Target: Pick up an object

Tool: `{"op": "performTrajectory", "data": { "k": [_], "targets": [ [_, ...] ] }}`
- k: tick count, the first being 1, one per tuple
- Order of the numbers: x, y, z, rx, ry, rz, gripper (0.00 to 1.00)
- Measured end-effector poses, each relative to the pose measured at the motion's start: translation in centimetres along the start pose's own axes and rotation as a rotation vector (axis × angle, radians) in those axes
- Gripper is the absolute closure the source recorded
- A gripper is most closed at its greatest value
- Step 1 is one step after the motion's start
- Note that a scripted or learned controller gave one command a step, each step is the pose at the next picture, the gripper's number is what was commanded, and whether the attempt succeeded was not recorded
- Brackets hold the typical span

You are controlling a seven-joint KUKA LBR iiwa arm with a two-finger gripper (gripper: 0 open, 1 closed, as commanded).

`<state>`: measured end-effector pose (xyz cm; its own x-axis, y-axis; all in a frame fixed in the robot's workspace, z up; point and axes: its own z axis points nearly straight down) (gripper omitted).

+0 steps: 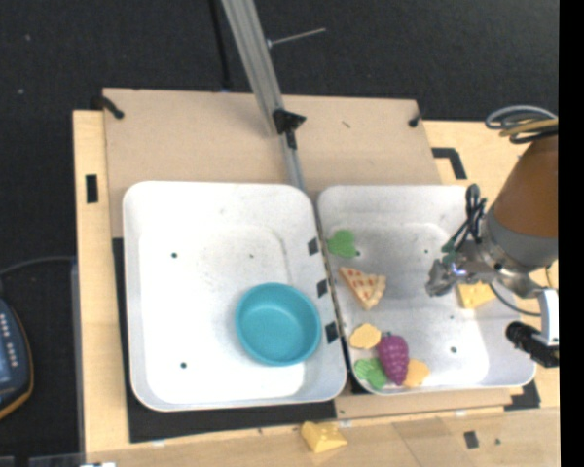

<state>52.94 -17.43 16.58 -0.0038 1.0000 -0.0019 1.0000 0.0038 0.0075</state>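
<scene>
The two-finger gripper (442,282) hangs low over the right-hand shallow white bin (409,207), toward that bin's right side, and whether it is parted or closed cannot be told from this slanted view — nothing is seen held in it. Just beside it, to its right, lies a small yellow wedge-shaped block (475,295); contact between the two cannot be judged. Above the gripper rises the grey arm with its orange band (533,188), reaching in from the right.

Further left in the same bin rest a tan waffle-textured triangular piece (363,286) and, above it, a small green round toy (343,243). Near the front wall sits a cluster — a yellow lump (366,337), a purple bunch of toy grapes (394,355), a green piece (370,371) and an orange-yellow piece (416,372).

The left-hand white bin (195,222) holds a round teal plastic bowl (276,323), upright, near its front right corner. Outside the bins, on the wooden bench (224,436), lies another yellow wedge (322,437).
</scene>
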Motion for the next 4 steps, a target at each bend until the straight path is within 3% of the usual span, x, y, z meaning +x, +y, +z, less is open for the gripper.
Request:
{"op": "performTrajectory", "data": {
  "k": [1,2,4],
  "targets": [
    [0.0,0.6,-4.4,0.000,0.000,0.000,1.00],
    [0.0,0.7,-5.0,0.004,0.001,-0.002,1.00],
    [11.8,0.7,-7.1,0.004,0.004,-0.005,1.00]
  ]
}}
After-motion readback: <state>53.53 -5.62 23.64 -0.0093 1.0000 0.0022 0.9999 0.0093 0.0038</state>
